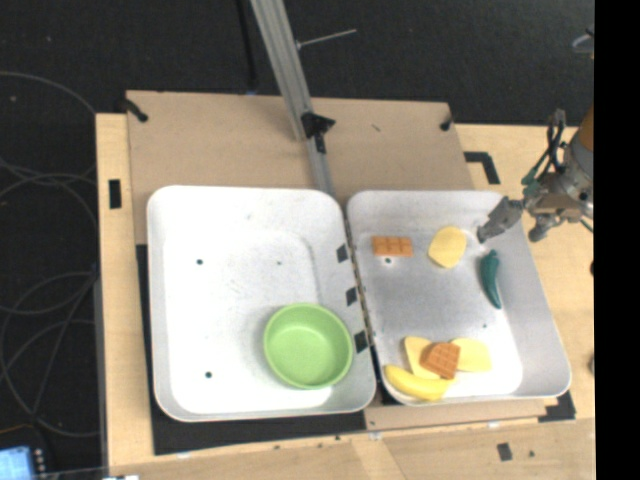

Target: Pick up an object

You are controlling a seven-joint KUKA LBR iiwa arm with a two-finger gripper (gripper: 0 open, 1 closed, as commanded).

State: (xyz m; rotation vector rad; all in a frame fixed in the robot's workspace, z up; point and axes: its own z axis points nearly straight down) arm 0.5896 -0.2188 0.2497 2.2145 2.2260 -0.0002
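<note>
The right bin [530,368] holds several small items. An orange waffle-like block [392,246] and a pale yellow lump [449,247] lie near its far side. A dark green pepper [491,278] lies toward its right side. At the front sit a brown cracker [439,359] on yellow slices [474,356] and a banana [413,383]. My gripper [518,226] hovers over the bin's far right corner, just up and right of the pepper. It is open, with one finger [495,222] pointing toward the yellow lump and nothing between the fingers.
A green bowl [308,344] sits at the front right of the left bin [200,228]. A grey metal post [285,58] rises behind the bins. The bench's tan board [250,138] runs behind both bins.
</note>
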